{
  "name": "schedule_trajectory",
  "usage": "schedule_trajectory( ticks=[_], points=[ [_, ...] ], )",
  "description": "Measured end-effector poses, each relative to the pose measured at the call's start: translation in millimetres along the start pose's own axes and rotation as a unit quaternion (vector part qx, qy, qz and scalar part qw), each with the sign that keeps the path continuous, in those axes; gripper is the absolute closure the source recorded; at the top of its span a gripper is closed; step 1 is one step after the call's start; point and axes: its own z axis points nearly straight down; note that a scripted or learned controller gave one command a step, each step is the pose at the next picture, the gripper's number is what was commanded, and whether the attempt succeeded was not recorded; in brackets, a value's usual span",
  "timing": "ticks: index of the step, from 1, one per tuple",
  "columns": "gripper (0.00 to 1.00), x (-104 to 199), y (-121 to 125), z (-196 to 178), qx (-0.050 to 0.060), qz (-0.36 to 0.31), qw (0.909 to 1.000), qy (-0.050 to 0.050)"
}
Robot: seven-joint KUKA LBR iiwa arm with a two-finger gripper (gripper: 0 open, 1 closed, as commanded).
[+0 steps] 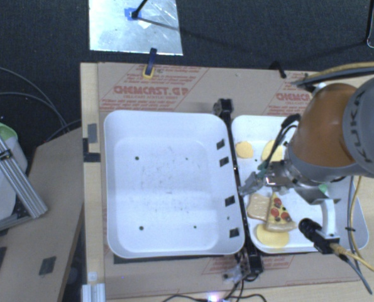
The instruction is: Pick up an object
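A grey robot arm [337, 137] with an orange band reaches in from the right of the frame over the right-hand white bin [249, 126], its gripper [262, 180] hanging low near the bin's left wall, just above a cluster of toy food at the centre right of the frame. How the jaws stand cannot be told from this angle, since the wrist hides most of them, and nothing can be seen caught between them. Directly below and slightly right of the gripper lies a pizza slice [278, 211] with red dots on it, overlapping a pale slice of bread [258, 205] on its left and a flat yellow disc [272, 236] toward the bin's lower edge. A small yellow round piece [244, 149] sits apart nearer the top of the bin, and another yellow piece [272, 150] shows partly behind the arm. The left-hand white bin [168, 181], in the middle of the frame, holds no objects. The bins rest on a brown cardboard sheet [155, 88]. Judging by their look, these pieces are light, stiff plastic and probably smooth, so they may slip or skid; the pizza slice, lying thin and flat, would best be pinched across its narrow width, pressing down at its edges.
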Motion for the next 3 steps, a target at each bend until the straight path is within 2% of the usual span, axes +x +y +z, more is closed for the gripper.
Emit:
schedule_trajectory(
  ticks=[1,2,3],
  points=[
    [0.0,83.6,30.9,68.0,-0.005,0.01,0.9999,-0.008],
    [0.0,87.4,28.6,70.4,-0.01,0.014,0.9998,-0.011],
    [0.0,88.7,28.2,71.0,-0.011,0.014,0.9998,-0.012]
  ],
)
